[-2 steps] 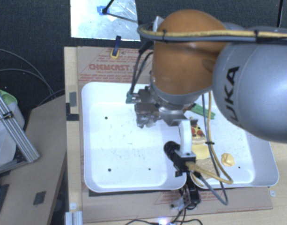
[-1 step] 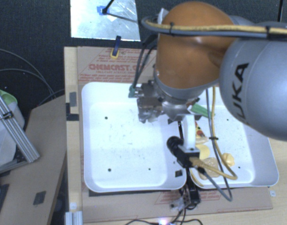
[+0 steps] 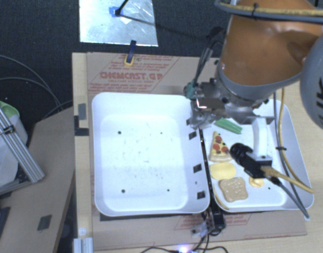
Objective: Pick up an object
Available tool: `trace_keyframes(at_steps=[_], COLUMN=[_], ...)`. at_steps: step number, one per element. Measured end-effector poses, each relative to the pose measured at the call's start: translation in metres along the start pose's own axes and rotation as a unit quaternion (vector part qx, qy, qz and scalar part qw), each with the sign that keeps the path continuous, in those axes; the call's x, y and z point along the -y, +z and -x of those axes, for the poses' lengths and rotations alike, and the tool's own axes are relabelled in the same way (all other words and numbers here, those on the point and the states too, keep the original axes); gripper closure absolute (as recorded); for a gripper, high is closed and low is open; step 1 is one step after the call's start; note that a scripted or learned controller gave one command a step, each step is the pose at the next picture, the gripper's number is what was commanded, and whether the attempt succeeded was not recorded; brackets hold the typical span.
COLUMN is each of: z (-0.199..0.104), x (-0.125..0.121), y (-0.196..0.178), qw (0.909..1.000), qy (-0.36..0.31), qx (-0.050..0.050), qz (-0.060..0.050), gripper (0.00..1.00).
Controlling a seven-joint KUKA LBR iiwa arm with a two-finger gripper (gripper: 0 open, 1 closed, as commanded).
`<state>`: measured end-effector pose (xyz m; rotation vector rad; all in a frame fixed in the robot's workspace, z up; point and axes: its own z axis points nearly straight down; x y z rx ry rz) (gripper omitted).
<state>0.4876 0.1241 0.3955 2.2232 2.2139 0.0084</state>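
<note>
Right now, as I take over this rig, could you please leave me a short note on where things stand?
End effector: low over the far left corner of the right bin; open or shut cannot be told, and nothing shows as held.
Things: green piece, pizza slice, yellow disc and cracker all lie in the right bin.
Done: no object lifted yet.
Left: grasp one object and lift it; the green piece and pizza slice look nearest.
</note>
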Motion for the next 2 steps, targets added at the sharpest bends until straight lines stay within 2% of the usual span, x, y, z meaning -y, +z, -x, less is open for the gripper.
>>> trace_keyframes(at_steps=[2], z=[-0.004], x=[-0.001], y=[-0.02], qw=[1.0], qy=[-0.007], qx=[-0.001], qz=[0.002], gripper=[1.0])
